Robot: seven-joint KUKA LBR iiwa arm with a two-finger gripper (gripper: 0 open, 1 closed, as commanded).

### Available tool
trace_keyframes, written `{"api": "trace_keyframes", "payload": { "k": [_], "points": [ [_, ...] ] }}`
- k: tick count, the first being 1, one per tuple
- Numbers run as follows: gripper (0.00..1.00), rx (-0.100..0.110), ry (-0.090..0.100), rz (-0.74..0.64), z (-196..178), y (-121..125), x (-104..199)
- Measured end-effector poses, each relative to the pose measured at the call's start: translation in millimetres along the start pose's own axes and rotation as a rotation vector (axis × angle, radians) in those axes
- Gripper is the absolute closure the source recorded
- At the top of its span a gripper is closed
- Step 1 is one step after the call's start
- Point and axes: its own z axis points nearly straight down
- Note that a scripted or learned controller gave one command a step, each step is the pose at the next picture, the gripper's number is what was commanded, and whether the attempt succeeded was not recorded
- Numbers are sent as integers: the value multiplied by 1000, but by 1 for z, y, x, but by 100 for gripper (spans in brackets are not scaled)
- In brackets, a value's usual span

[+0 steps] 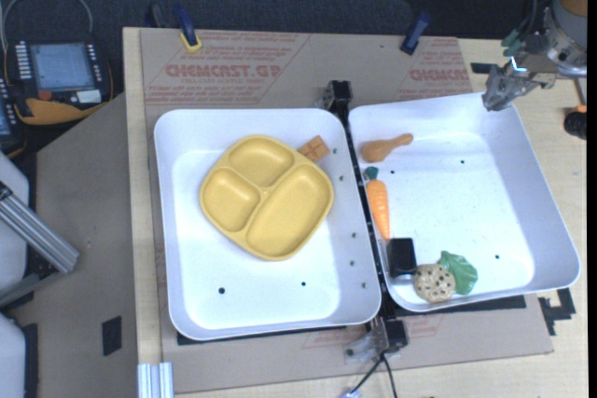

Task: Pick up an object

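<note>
My gripper (pixel 501 95) hangs over the far right corner of the right bin (pixel 522 200), with nothing seen between its fingers. In that bin an orange carrot (pixel 378 206) lies along the left wall. A tan drumstick (pixel 385 147) lies near the far left corner. A small black block (pixel 402 255), a speckled cookie (pixel 431 282) and a green leafy piece (pixel 460 270) crowd the near left corner. The left bin (pixel 187 294) holds a yellow divided plate (pixel 268 196) and a small brown waffle piece (pixel 314 148) at its far edge.
A cardboard sheet (pixel 280 61) lies under both bins, held by a blue clamp (pixel 187 29) and another blue clamp (pixel 413 31) at the back. A pendant with a screen (pixel 58 75) sits off to the left. A metal rail (pixel 33 228) crosses the left edge.
</note>
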Motion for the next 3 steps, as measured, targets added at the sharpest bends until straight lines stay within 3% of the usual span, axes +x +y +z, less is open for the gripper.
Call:
{"api": "trace_keyframes", "payload": {
  "k": [1,3],
  "points": [
    [100,13,5,-2,16,-16,46],
    [100,14,6,-4,37,-55,152]
  ]
}}
